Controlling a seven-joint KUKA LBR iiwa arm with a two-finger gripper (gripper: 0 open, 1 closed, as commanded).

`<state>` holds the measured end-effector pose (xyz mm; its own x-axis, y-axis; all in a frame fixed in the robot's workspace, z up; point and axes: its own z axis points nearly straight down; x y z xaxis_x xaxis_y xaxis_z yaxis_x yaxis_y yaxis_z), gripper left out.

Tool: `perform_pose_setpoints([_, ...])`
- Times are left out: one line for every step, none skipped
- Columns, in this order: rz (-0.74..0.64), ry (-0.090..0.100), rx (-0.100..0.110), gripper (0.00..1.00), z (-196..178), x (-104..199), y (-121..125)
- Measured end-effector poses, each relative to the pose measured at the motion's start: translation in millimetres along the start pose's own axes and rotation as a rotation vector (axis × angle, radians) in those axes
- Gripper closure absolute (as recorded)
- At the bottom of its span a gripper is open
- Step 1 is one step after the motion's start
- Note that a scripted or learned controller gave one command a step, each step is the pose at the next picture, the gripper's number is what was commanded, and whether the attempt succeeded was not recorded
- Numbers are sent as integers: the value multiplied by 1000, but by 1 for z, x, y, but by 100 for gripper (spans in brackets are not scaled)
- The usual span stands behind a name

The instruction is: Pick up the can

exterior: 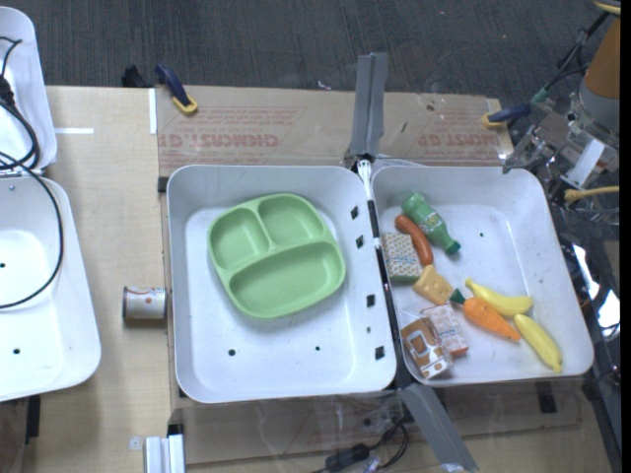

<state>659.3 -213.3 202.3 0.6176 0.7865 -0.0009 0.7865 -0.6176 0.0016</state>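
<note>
The can [145, 304] is small and silver with a reddish end. It lies on its side on the wooden bench, just outside the left wall of the left bin [187, 363]. My gripper [558, 156] hangs at the far right of the view, over the back right corner of the right bin [532, 197], far from the can. The wrist and cables crowd around it.
A green divided plate [277, 254] lies in the left bin. The right bin holds a green bottle [431, 222], a sausage [414, 236], a carrot [490, 318], bananas [540, 341] and small boxes [426, 348]. A white tray [39, 294] with a black cable sits left of the can.
</note>
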Motion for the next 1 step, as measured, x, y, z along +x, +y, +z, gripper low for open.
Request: perform_pose_setpoints([-149,-1,4,0,75,1,-32])
